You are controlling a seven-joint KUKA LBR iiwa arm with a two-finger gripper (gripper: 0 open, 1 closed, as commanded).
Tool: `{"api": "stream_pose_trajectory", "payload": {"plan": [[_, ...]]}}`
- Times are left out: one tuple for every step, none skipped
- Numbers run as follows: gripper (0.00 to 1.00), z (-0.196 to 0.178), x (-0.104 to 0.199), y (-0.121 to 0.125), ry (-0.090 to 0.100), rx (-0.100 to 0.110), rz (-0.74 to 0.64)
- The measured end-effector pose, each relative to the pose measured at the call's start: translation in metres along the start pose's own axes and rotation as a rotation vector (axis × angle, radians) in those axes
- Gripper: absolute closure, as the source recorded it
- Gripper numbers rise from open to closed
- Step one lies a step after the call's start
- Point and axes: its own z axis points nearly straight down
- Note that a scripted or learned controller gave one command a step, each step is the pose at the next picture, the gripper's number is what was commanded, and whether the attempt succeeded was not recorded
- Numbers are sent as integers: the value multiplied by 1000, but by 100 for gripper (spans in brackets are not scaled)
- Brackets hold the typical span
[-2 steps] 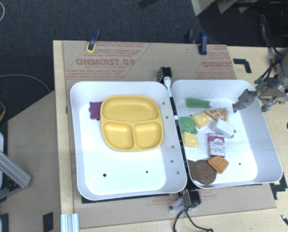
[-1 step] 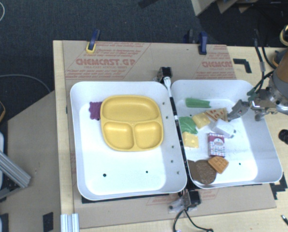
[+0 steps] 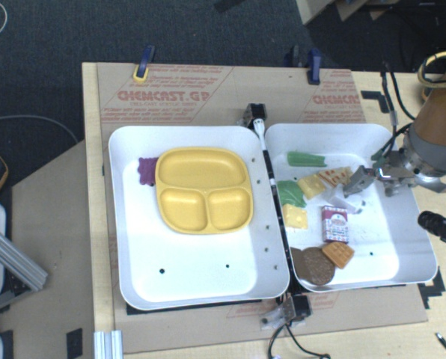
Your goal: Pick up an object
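Observation:
The right bin point(image 3: 402, 260) holds several toy foods: a long green piece point(image 3: 306, 158), a green leaf point(image 3: 290, 194), a yellow wedge point(image 3: 311, 185), a waffle-like piece point(image 3: 335, 176), a yellow slab point(image 3: 295, 217), a red packet point(image 3: 335, 224), a brown round cookie point(image 3: 313, 265) and an orange cracker point(image 3: 338, 254). My gripper point(image 3: 374, 184) hangs over the right bin's upper right part, just right of the waffle piece. Its fingers are spread open with nothing between them.
The left bin point(image 3: 185, 275) carries a yellow divided plate point(image 3: 204, 188) with a purple item point(image 3: 147, 170) at its left edge. A ridge point(image 3: 272, 200) separates the two bins. Clamps point(image 3: 142, 66) sit on the bench's far edge.

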Motion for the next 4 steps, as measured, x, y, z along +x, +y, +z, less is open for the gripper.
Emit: {"api": "stream_pose_trajectory", "payload": {"plan": [[0,63,-2,1,0,-2,1],[0,69,-2,5,-2,-15,0],[100,61,-2,3,-5,-13,1],[100,0,-6,11,-5,-14,-1]]}}
